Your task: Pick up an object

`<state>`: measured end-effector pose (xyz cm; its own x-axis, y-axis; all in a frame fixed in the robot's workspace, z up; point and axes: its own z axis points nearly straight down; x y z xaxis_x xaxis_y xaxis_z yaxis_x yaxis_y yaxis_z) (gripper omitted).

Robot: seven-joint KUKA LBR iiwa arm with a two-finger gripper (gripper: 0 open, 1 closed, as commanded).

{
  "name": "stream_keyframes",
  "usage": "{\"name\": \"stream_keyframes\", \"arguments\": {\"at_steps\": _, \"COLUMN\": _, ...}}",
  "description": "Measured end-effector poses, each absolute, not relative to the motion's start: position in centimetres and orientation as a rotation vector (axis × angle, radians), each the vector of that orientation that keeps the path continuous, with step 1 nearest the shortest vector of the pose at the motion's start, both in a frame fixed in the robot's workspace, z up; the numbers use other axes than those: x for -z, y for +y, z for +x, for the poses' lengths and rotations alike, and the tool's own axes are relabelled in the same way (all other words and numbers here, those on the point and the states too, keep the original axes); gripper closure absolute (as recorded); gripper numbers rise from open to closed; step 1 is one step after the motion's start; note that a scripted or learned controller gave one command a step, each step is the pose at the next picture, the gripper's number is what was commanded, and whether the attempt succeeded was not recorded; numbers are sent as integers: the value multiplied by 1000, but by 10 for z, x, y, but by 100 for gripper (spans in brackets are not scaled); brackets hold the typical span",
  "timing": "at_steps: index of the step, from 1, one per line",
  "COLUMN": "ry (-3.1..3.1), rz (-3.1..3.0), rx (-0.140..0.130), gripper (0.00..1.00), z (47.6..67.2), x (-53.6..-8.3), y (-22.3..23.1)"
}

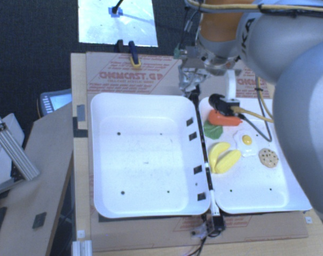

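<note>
Hand [191, 85] hangs over the far end of the seam where left bin [145, 207] and right bin [257, 199] meet. Can't tell how far open it is, and nothing is seen in its grip. Pickable things all lie in right bin: carrot [225, 120] nearest the hand, banana [224, 159], fried egg [245, 141], cookie [268, 157]. Risks, my read: a straight drop from here hits the bin rims, not an object. Egg and cookie lie flat and would likely slip a pinch. Banana sits just beside egg, so closing there could nudge both or grab nothing.
</note>
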<state>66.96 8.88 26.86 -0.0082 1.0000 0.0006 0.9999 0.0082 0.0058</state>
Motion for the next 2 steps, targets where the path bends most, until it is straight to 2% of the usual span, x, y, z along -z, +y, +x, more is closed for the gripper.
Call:
{"name": "stream_keyframes", "arguments": {"at_steps": 1, "ry": 2229, "rz": 2214, "rx": -1, "gripper": 100, "z": 637, "x": -272, "y": 119}}
{"name": "stream_keyframes", "arguments": {"at_steps": 2, "ry": 2226, "rz": 2216, "rx": -3, "gripper": 0, "z": 639, "x": -272, "y": 118}}
